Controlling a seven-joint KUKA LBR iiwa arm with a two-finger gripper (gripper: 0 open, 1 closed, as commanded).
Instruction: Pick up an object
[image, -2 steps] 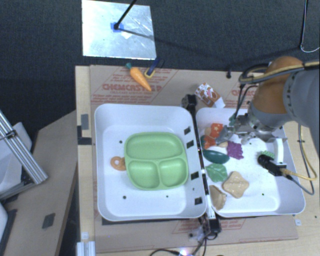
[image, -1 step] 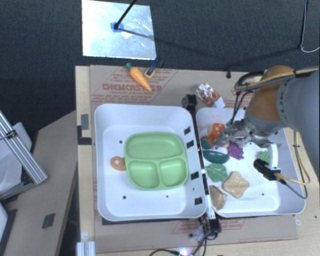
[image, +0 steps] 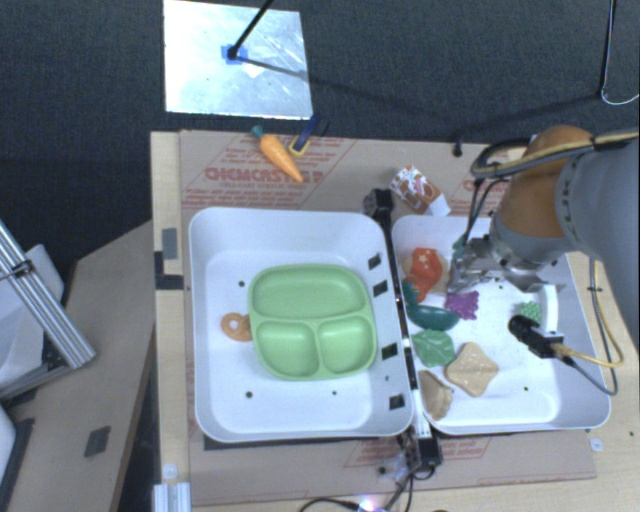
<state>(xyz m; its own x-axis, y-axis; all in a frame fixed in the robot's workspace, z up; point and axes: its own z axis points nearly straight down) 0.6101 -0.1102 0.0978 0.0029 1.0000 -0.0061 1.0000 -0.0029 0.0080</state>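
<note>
My gripper (image: 466, 283) hangs over the right bin (image: 545, 400), its tip just above a purple grape-like toy (image: 461, 303). Close by lie a red-orange toy (image: 426, 266), a dark teal piece (image: 432, 317), a green leaf-shaped piece (image: 434, 347), a tan star-shaped cookie (image: 471, 368) and a tan piece (image: 435, 393) at the bin's front left. A small green item (image: 529, 311) sits right of the gripper. Nothing shows between the gripper and the toys.
The left bin (image: 215, 260) holds a green divided plate (image: 309, 320) and a small orange ring (image: 236, 327). Behind the bins on the cardboard lie a toy carrot (image: 280, 156) and a small wrapped packet (image: 416, 189). The arm enters from the right.
</note>
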